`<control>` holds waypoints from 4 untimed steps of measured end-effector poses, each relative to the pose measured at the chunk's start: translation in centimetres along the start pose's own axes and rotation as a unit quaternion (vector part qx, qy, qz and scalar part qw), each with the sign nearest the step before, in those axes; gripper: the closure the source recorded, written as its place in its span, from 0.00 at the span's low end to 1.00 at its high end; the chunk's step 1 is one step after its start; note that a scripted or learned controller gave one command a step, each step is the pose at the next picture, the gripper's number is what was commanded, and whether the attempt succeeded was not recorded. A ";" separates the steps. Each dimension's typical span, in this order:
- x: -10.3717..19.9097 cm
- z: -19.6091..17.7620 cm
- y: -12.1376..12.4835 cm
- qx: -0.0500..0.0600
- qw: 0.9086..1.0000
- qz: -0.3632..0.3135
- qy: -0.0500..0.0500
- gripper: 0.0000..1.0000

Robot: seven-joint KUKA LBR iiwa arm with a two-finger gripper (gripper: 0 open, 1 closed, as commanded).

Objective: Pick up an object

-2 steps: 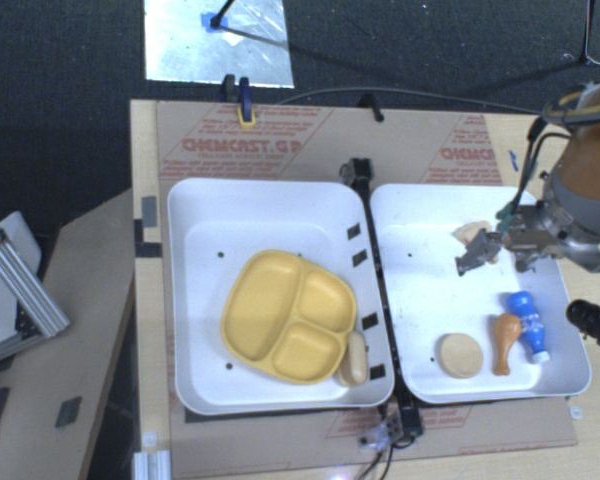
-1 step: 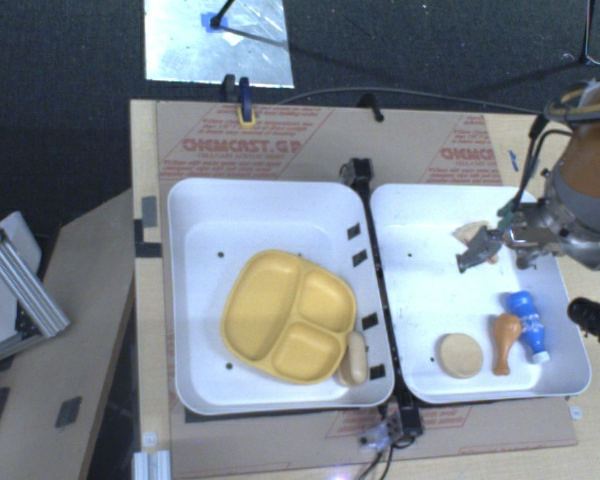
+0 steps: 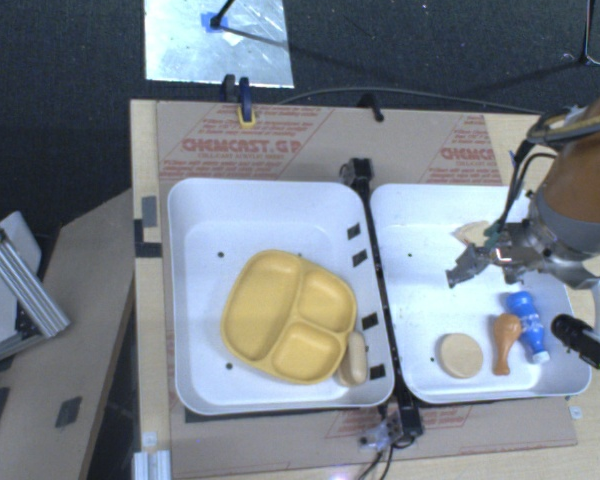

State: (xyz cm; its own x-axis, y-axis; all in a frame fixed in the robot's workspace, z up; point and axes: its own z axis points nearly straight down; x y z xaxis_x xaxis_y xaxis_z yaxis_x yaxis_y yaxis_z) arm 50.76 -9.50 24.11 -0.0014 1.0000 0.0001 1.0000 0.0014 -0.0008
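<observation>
The gripper (image 3: 468,268) is hovering over the middle of the right bin (image 3: 420,368); finger state cannot be told. A blue bottle (image 3: 526,320), wooden drumstick (image 3: 505,340) and round biscuit (image 3: 460,355) are lying near its front edge.

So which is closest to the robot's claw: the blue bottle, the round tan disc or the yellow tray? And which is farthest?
From the end effector:
1. Blue bottle, right bin, just past it.
2. Tan disc, right bin, near edge.
3. Yellow tray, left bin.

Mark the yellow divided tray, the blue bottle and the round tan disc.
yellow divided tray (image 3: 265,308), camera view, left compartment
blue bottle (image 3: 527,320), camera view, middle of body
round tan disc (image 3: 460,355), camera view, centre
</observation>
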 end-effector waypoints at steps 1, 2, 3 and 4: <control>0.9 5.8 -0.1 0.001 1.000 0.000 0.001 0.00; 0.6 10.1 0.0 0.001 1.000 0.000 0.000 0.00; 0.5 8.8 0.1 -0.002 1.000 0.000 0.000 1.00; -0.4 2.9 0.0 -0.004 1.000 -0.001 -0.001 1.00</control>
State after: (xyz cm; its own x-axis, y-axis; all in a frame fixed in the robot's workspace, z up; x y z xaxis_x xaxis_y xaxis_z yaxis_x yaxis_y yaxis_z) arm 50.79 -9.87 21.25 -0.0028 1.0000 -0.0017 1.0000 0.0028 0.0078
